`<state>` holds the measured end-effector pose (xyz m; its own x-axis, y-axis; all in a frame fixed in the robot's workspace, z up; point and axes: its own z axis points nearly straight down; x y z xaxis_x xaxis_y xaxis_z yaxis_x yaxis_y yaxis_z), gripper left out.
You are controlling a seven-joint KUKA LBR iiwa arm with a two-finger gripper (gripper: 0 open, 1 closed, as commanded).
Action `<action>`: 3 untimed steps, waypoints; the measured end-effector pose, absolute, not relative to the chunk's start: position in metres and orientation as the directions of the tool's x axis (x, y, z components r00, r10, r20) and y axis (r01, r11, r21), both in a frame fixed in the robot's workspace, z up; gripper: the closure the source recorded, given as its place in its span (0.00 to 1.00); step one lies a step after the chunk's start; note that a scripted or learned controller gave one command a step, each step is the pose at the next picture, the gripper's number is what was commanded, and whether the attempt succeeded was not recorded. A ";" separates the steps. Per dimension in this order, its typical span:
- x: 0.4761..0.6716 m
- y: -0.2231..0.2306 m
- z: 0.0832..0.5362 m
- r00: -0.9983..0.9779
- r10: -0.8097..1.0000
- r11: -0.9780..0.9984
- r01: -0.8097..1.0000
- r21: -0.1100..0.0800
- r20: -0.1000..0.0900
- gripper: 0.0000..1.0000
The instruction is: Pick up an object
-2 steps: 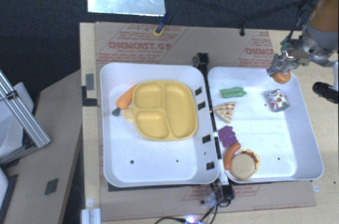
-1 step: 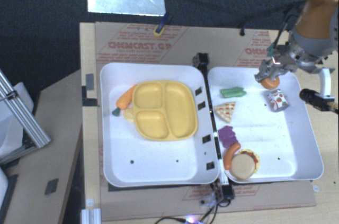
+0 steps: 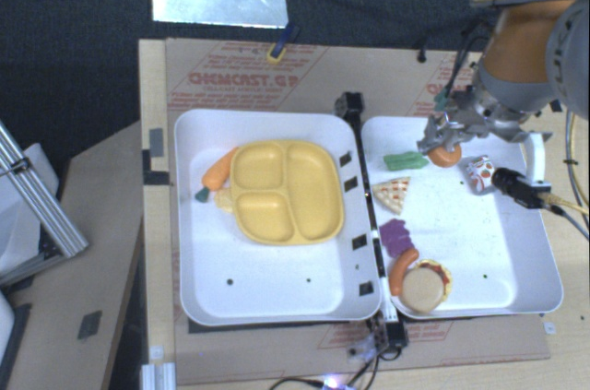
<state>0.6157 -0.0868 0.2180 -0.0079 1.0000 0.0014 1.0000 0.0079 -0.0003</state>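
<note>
My gripper [image 3: 439, 139] hangs over the far part of the right bin [image 3: 516, 241], reaching in from the right. A small orange round object [image 3: 447, 156] lies directly under its tip, partly covered by it; contact cannot be judged. A green piece [image 3: 406, 161] lies just to the left of it. A pizza slice [image 3: 392, 193] is a little nearer. A white and red can-like item [image 3: 477, 173] lies to the right of the orange object.
Also in the right bin are a purple piece [image 3: 396, 236], a sausage [image 3: 402, 268] and a burger [image 3: 425, 286] near the front left corner. The left bin [image 3: 277, 296] holds a yellow divided tray [image 3: 281, 192] and a carrot [image 3: 218, 170].
</note>
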 end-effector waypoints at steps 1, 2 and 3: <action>0.614 -0.027 0.222 -0.010 1.000 0.010 1.000 0.001 0.002 1.00; 0.586 0.028 0.220 -0.009 1.000 0.009 1.000 -0.002 0.002 1.00; 0.601 0.016 0.221 -0.002 1.000 0.002 1.000 0.003 0.001 1.00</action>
